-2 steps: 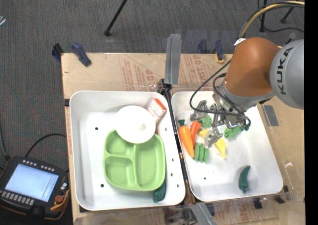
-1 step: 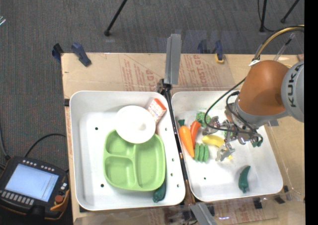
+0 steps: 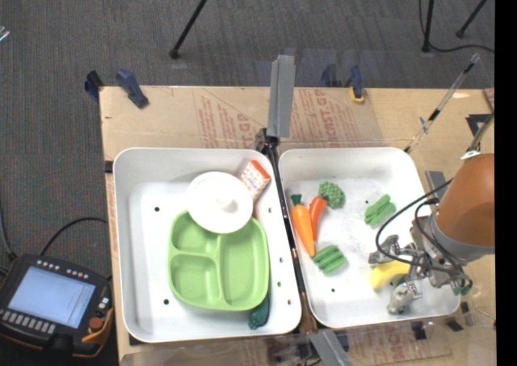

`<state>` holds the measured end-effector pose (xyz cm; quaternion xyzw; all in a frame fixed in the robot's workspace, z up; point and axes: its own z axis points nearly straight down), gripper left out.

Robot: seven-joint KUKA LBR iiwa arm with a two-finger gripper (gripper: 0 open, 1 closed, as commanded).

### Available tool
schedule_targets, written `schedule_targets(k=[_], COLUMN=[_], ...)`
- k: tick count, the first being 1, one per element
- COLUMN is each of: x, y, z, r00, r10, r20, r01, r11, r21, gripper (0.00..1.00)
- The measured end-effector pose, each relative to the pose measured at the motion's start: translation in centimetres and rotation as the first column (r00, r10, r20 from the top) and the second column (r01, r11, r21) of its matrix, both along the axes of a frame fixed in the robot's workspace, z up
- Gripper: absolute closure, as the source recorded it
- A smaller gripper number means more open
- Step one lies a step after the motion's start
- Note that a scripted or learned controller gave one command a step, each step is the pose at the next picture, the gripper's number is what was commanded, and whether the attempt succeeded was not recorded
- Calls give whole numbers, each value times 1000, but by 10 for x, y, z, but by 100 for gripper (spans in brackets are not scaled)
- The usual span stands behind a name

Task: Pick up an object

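Camera view, left bin first: I see a green divided plastic tray (image 3: 218, 263) with a round white lid (image 3: 220, 202) overlapping its upper edge and a small orange-and-white carton (image 3: 255, 179) just right of that lid. Right of the tray, in the second bin, lie an orange toy carrot (image 3: 303, 229), a green broccoli floret (image 3: 330, 193) and two green ridged pieces (image 3: 329, 258). Farther right my gripper (image 3: 401, 275) hangs over a yellow toy (image 3: 386, 275); I cannot tell how its grip stands.

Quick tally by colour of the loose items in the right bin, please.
Orange: 2, carrots
Green: 3, broccoli, two ridged green pieces
Yellow: 1, yellow item beside the gripper
Total: 6
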<state>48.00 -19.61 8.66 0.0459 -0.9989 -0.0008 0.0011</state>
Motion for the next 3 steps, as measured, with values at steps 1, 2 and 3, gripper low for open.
schedule_targets(k=[1,2,3], x=[2,8,35], y=[3,-14,62], z=[10,43,139], r00=[1000,960,889], r10=[6,281,458], r20=[2,4,9], r01=[-6,-281,-458], r11=[1000,960,889], r21=[2,0,-4], gripper=[100,100,100])
